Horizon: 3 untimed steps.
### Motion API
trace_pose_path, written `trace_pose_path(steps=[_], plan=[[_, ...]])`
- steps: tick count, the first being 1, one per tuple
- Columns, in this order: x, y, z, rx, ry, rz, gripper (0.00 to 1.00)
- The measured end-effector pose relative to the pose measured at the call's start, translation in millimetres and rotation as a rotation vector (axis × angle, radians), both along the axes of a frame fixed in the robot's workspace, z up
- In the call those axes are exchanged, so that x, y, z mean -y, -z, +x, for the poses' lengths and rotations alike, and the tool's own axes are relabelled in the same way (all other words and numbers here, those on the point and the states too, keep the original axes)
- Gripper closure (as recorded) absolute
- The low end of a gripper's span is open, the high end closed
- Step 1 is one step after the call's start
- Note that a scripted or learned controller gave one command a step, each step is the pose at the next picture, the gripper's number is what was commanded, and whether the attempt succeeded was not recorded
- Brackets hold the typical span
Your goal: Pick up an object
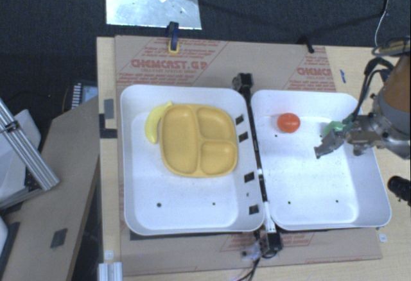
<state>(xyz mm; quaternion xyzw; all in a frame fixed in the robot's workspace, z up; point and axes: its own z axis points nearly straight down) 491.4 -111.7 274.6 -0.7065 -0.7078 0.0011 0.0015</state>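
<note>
The two-finger gripper (325,147), finger state indeterminable, hovers over the right white bin (321,203), with the round orange-red ball (288,122) near its upper left.

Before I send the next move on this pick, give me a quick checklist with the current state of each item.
1. Target in view: small round orange-red ball lies in the right white bin, unobstructed: ok.
2. Claw over the right bin: ok.
3. Claw lined up with the ball: it sits to the ball's right and nearer the camera: not ok.
4. Anything held in the claw: cannot tell.
5. Space around the ball free for a grasp: ok.
6. Yellow divided plastic plate and yellow banana lie in the left white bin, away from the arm: ok.
</note>
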Motion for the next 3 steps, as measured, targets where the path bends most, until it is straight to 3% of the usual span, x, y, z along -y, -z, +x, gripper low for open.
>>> trace_pose_path(steps=[1, 3], plan=[[0.0, -2.8, 1.2, 0.006, -0.001, -0.001, 0.0], [2.7, 90.9, 9.3, 0.001, 0.001, 0.0, 0.0]])
